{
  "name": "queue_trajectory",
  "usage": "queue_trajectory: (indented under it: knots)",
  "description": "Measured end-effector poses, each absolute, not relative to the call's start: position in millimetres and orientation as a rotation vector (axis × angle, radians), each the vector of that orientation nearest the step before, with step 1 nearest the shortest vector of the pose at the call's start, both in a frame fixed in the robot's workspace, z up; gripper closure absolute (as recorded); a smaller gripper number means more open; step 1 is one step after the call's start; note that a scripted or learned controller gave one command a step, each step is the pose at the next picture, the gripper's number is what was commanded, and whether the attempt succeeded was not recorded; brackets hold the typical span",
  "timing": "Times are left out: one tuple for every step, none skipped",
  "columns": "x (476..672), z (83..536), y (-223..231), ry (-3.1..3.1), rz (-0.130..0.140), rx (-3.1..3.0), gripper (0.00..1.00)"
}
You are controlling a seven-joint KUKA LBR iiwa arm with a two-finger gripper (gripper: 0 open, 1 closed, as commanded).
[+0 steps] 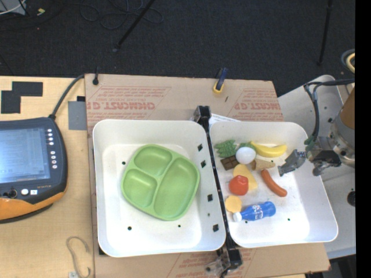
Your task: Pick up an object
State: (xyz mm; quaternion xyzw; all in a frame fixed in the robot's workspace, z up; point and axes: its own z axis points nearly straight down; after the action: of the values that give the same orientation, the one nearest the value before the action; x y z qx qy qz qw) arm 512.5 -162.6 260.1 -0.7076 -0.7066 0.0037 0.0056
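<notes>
Pincer point(291, 163): apparently open, holding nothing, at right bin's point(316, 213) 3 o'clock
Sausage point(273, 182): at 7 o'clock, just beside

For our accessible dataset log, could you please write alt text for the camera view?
A grey two-finger gripper hangs over the right white bin's far right side, near a yellow toy banana and red toy sausage, holding nothing. The bin also holds a white ball, red toy tomato and blue bottle; the left white bin holds a green divided plate.
</notes>
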Motion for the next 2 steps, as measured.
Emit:
queue_trajectory:
  knots:
    - [514.6, 266, -163, -2.221, 0.002, -2.220, 0.00]
    - [517.8, 207, -152, -2.218, 0.007, -2.212, 0.00]
